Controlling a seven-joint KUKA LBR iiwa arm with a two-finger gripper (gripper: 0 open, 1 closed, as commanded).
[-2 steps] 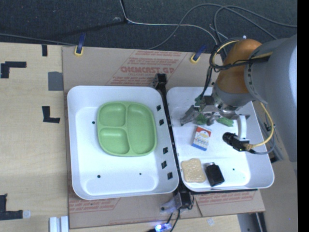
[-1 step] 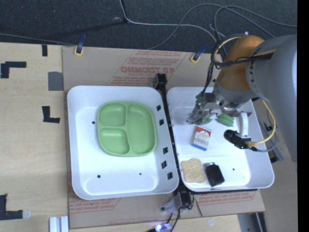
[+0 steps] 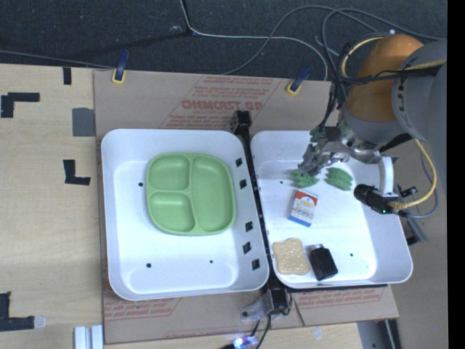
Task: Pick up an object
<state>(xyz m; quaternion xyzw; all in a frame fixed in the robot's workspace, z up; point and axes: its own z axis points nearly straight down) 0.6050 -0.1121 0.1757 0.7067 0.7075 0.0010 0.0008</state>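
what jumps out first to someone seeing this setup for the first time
The pale green divided plate lying alone in the left bin draws the eye first. Next comes the arm's orange band at upper right, with the gripper low over green toys in the right bin.

Both white bins point(image 3: 131, 267) look like smooth, slightly glossy plastic. The green divided plate point(image 3: 191, 194) is matt plastic. Beneath lies rough brown cardboard point(image 3: 211, 100) on pale wood-grain bench point(image 3: 43, 217). The tan sponge point(image 3: 290, 257) looks coarse.
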